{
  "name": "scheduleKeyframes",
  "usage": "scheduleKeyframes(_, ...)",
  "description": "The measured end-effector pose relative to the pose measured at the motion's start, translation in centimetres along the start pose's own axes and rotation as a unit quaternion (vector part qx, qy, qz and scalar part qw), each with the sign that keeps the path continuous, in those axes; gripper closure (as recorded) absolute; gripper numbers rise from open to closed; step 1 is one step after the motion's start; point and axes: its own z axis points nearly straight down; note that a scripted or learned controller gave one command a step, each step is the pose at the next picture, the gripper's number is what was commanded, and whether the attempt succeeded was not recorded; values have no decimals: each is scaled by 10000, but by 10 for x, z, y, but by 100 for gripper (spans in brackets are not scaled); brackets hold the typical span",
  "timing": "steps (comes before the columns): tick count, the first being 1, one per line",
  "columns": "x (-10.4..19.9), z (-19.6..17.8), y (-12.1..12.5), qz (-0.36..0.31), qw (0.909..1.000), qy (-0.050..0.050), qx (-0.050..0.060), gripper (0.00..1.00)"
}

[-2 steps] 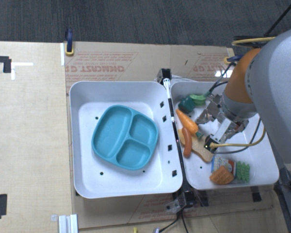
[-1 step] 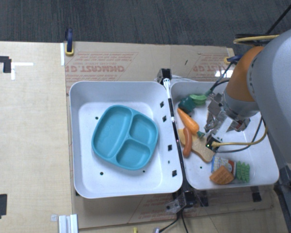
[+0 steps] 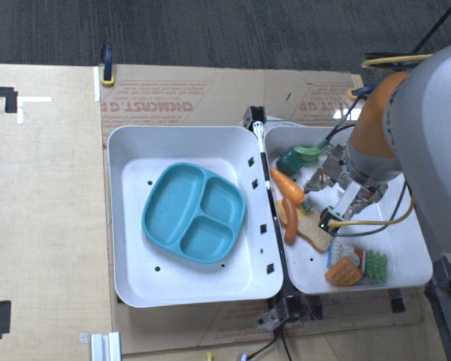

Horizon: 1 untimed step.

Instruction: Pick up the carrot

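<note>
1. Looming largest, nearest the lens: grey arm (image 3: 436,141) reaching in from the right, orange band above the wrist.
2. Gripper (image 3: 325,194) low over right bin (image 3: 406,265), grip state impossible to tell.
3. Carrot (image 3: 287,186) just left of gripper, near bin's left wall; likely light, stiff, smooth; best pinched mid-body, across its width.

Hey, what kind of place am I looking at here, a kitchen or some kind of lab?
Most likely a robotics lab bench, not a kitchen: two shallow white plastic bins sit on cardboard sheeting, a grey arm with an orange band reaches in, and the food, like the orange toy carrot, looks like plastic.
</note>
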Motion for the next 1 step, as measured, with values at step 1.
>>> scheduleKeyframes(1,30,8,33,997,9950,18,-20,0)
